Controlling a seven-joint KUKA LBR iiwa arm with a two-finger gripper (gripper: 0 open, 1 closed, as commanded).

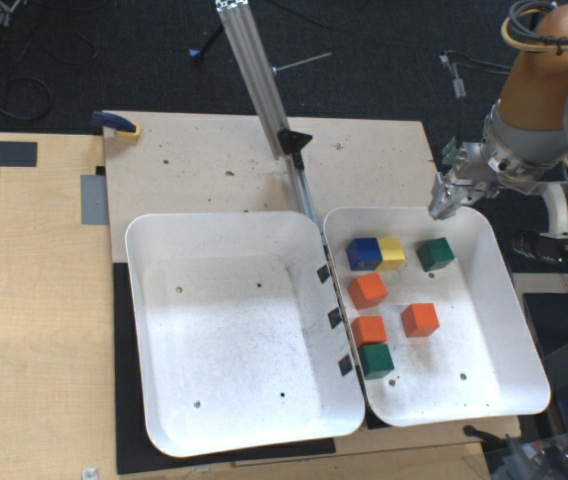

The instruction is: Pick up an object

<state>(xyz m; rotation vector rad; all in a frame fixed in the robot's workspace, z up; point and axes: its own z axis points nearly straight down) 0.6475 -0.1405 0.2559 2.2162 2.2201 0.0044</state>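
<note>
- gripper (447,204) sits over the far rim of the right bin (509,298), at roughly 1 o'clock from that bin's centre; nothing visible between its tips, opening can't be read from this angle
- arm (534,98) enters from 3 o'clock side, orange band above the wrist, grey wrist below it
- nearest block: green cube (434,254), just toward 6 o'clock of the gripper, apart from it, slightly rotated
- yellow cube (391,253) at 9 o'clock of the green cube, touching the blue cube (363,253) on its 9 o'clock side
- orange cube (368,289) just at 6 o'clock of the blue one
- second orange cube (420,319) sits alone near bin centre
- third orange cube (369,329) by the bin's 9 o'clock wall, with a dark green cube (375,358) touching it at 6 o'clock
- all seven blocks rest on the right bin floor
- left bin (164,258) lies at 9 o'clock of the right bin, rims meeting along the middle, black clips on that seam
- aluminium extrusion bar (260,78) slants from 12 o'clock down to the seam between bins
- blue-and-yellow clamp (115,123) at bench's far 9 o'clock corner
</note>
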